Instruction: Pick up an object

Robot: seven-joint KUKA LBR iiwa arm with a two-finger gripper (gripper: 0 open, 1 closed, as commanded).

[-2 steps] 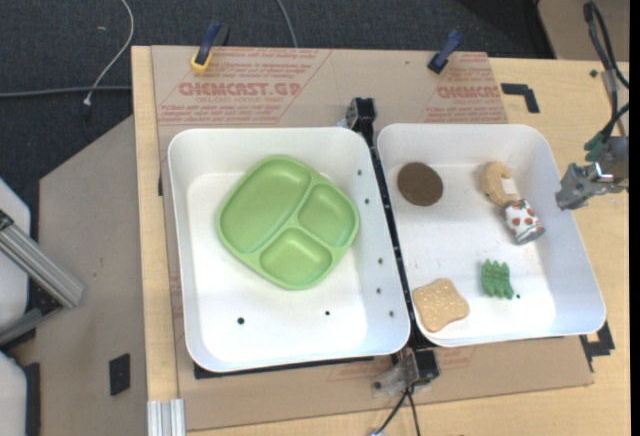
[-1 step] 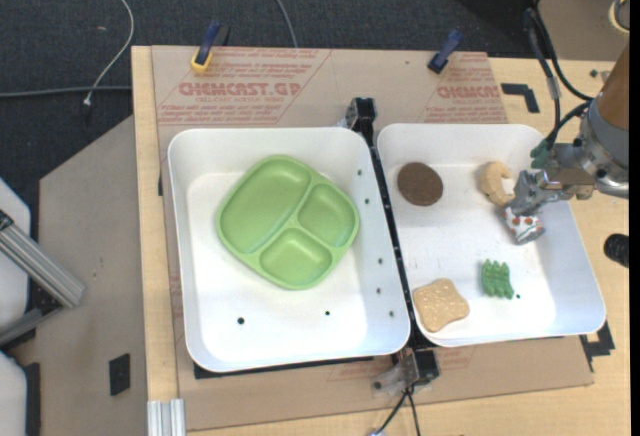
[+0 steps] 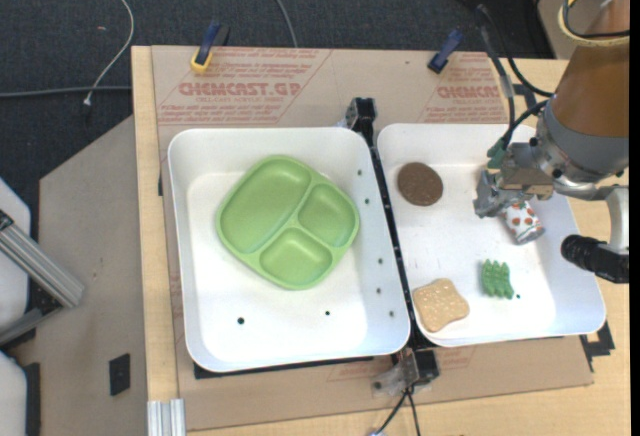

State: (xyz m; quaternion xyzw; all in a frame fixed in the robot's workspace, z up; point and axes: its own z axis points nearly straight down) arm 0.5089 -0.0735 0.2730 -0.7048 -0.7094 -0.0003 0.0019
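Spotted object (image 3: pixel 521 221) perhaps under gripper (image 3: pixel 503 194)

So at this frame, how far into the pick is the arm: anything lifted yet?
Done: the arm has reached into the right bin, and the gripper sits low beside the white red-spotted object. In hand: nothing visibly between the fingers. Left: the grasp and the lift. The brown round piece, tan cracker and green piece lie on the bin floor; the green divided plate lies in the left bin.
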